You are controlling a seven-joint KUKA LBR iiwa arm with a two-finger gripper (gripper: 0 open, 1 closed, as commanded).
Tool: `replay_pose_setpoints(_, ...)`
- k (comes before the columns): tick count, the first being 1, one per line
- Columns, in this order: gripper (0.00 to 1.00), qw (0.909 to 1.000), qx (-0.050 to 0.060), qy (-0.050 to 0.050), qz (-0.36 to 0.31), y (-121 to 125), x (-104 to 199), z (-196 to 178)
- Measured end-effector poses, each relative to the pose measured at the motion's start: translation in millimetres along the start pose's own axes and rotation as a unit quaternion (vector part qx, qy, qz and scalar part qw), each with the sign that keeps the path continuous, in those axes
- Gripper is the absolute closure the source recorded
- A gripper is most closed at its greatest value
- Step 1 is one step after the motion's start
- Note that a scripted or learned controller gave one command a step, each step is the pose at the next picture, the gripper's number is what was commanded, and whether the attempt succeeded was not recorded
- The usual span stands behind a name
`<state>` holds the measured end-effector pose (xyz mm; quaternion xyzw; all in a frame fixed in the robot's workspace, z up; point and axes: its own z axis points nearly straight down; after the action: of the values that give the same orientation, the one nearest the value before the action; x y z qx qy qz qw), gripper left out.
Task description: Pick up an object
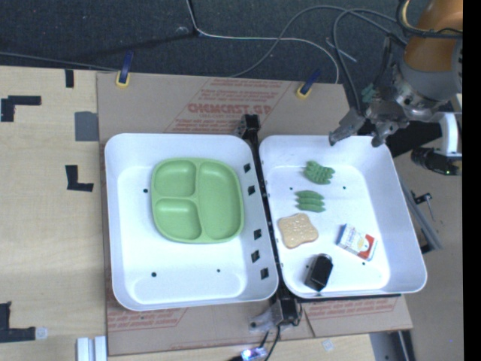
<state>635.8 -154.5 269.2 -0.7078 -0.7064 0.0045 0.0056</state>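
1. My pincer (359,131) hangs at the upper right of the frame, fingers spread with nothing between them, over the right bin's (398,194) far rim.
2. Below it in that bin lie two green pods (319,173), toast (297,230), a small carton (355,241) and a black object (319,271).
3. The left bin (124,224) holds a green tray (198,200).

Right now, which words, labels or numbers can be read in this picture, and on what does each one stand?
Red print on the cardboard sheet under the bins: too blurred to read with certainty.
Small red and white box in the right bin: printing too small to read.
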Motion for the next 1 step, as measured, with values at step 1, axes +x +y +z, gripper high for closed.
replay_pose_setpoints(1,0.0,1.0,-0.006,-0.001,-0.002,1.8,0.6,-8.5)
